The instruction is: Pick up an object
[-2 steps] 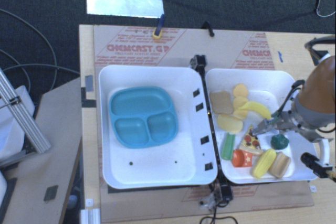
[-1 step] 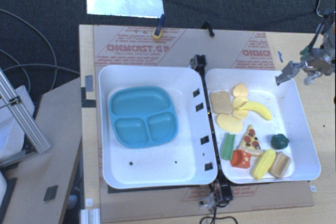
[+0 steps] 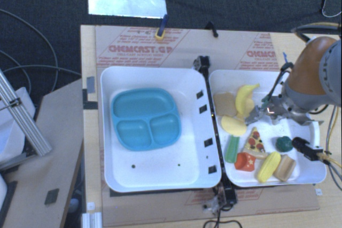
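The right bin (image 3: 310,171) holds several toy foods. A yellow banana (image 3: 246,97) lies beside a tan slice (image 3: 225,103), with a pale yellow piece (image 3: 233,125) below them. Nearer the front are a green stick (image 3: 232,149), a pizza slice (image 3: 255,142), a red piece (image 3: 245,162), a yellow cob (image 3: 268,166), a tan loaf (image 3: 285,167) and a dark green piece (image 3: 284,143). My gripper (image 3: 260,114) is low in this bin, just right of the banana and above the pizza slice. I see nothing held in it.
The left bin (image 3: 123,179) holds a blue divided plate (image 3: 145,118). A black divider (image 3: 209,115) runs between the bins. The orange-banded arm (image 3: 315,69) covers the right bin's far right side. A black part (image 3: 305,148) of the wrist hangs over its right front.
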{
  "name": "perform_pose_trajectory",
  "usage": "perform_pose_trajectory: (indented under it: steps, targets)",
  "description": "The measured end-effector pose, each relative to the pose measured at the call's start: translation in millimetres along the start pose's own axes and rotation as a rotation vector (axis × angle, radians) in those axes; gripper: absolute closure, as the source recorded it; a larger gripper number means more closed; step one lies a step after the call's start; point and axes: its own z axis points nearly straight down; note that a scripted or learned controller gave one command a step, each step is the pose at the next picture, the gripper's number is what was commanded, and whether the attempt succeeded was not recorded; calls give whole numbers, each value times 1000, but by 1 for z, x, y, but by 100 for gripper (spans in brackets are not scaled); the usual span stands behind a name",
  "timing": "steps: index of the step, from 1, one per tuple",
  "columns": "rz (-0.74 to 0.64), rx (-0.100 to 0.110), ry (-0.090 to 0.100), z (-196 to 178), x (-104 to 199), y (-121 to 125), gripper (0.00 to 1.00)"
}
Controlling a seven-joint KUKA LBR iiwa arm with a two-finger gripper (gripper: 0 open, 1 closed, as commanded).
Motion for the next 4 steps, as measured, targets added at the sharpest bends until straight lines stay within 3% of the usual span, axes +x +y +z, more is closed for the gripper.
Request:
perform_pose_trajectory:
  steps: [1,2,3,4]
  targets:
    - [-8,-21,-4,-71,54,57,0]
    - [4,-9,-2,9,55,-3,0]
    - [3,-6,-1,8,75,-88,0]
    - [7,-13,-7,7,-5,-88,0]
